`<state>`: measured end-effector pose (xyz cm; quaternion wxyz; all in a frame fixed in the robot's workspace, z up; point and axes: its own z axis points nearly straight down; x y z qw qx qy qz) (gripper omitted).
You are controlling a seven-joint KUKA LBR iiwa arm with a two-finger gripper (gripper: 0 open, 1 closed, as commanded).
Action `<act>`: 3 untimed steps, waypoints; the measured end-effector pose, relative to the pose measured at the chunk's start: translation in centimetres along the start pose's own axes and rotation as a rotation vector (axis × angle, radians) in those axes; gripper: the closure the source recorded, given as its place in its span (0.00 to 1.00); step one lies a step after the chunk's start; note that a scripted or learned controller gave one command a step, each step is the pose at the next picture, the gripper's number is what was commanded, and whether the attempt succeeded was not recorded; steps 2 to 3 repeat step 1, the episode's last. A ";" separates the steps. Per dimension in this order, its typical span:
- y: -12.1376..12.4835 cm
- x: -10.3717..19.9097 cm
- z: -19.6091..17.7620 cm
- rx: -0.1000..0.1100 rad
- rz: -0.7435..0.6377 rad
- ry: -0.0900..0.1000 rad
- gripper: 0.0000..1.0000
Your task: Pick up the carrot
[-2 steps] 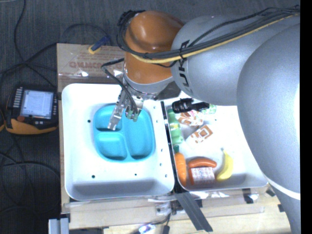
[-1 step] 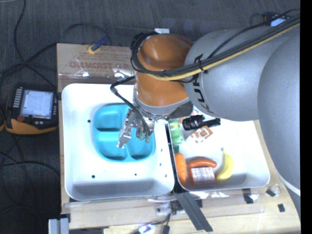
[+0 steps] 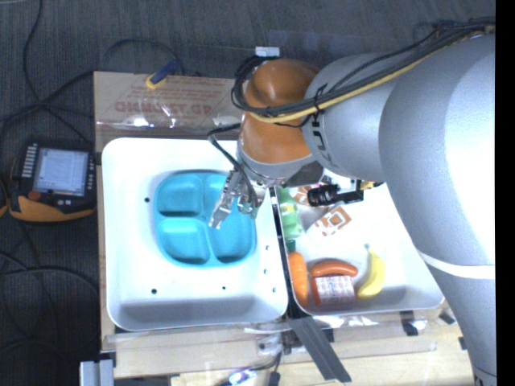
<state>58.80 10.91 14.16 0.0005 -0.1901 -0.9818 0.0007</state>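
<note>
The orange carrot (image 3: 298, 274) lies along the left wall of the right bin (image 3: 406, 292), near its front. My gripper (image 3: 233, 206) hangs over the right part of the blue divided plate (image 3: 201, 218) in the left bin, well to the left of and behind the carrot. Its fingers (image 3: 220, 213) point down toward the plate with a small gap and nothing between them.
In the right bin a sausage pack (image 3: 331, 281) and a yellow banana (image 3: 371, 273) lie beside the carrot, with a green item (image 3: 289, 218) behind it. The left bin (image 3: 129, 256) holds the plate. A handheld pendant (image 3: 55, 175) rests on the floor at left.
</note>
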 end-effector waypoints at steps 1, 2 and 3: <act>-3.3 -0.5 -12.1 -0.002 0.004 -0.003 1.00; -3.3 -0.5 -12.1 -0.002 0.004 -0.003 1.00; -3.3 -0.5 -12.1 -0.002 0.004 -0.003 1.00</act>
